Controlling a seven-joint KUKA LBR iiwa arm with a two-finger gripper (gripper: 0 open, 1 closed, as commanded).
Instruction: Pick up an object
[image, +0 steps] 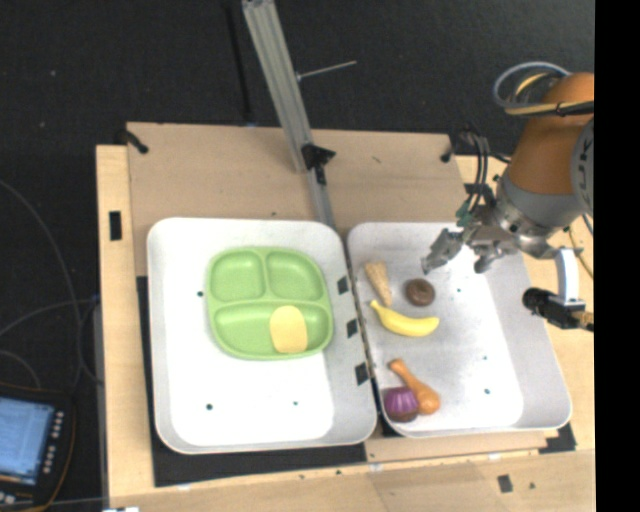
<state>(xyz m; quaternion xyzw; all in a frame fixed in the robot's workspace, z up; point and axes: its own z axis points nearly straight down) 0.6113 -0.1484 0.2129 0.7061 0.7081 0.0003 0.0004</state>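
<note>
Arm: it comes in from the right and hangs over the right bin (520, 400).
Gripper (460, 258): it is above the top part of the right bin. Its two fingers look spread apart, and there is nothing between them. It holds no toy.
Things to pick: four toys lie on the left side of the right bin.
Cookie (420, 292): a small brown round thing. It is the toy nearest the gripper, just below and to the left of it.
Banana (405, 321): yellow, lying just under the cookie.
Cone (378, 281): a tan stick shape, left of the cookie, near the bin wall.
Carrot and purple toy (410, 396): orange and purple, touching each other, down in the bottom left corner, well apart from the gripper.
Left bin (180, 400): it has a green plate (240, 290) with a yellow piece (289, 329) on it.
Step now: I think the arm is getting ready to reach. No grab is done yet.
Next move: I think the gripper needs to slide a bit left and go down over the cookie, with one finger on each side, then close and lift. The cookie is flat and low, so it may slip out.
</note>
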